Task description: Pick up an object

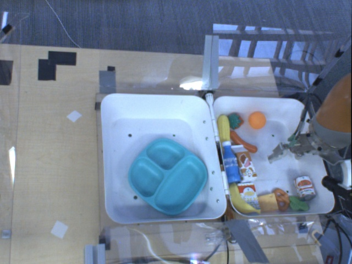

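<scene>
You can see a big round orange part (336,110) on your robot arm (330,126), with grey metal just under it. Thin dark cables (304,116) run beside it. The tool (281,151) at the end is grey, small and pointy.

My arm reached in from the right edge, its orange band showing above the wrist. My claw (283,149) hung low and pointed left, wrist tilted. I could not tell how my fingers stood.
</scene>
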